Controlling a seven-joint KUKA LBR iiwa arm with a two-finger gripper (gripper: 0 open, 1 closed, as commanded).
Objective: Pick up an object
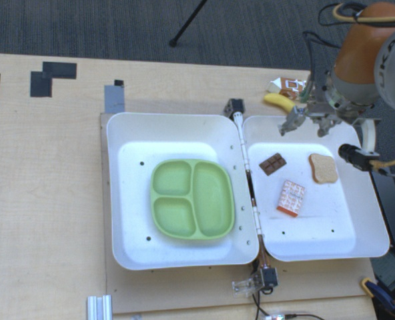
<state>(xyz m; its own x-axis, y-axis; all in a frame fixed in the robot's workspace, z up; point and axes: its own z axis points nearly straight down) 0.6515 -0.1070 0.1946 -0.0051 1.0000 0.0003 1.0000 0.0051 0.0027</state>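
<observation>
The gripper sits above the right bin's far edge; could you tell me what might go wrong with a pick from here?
1. The gripper hangs over the right bin rim, away from every item, so closing here would likely catch nothing.
2. The bread slice and chocolate piece lie flat, so the fingers may slide over them.
3. The wafer packet lies at an angle and may twist out.

Two bins [117, 179], one plate [192, 199], three items [291, 198].
</observation>
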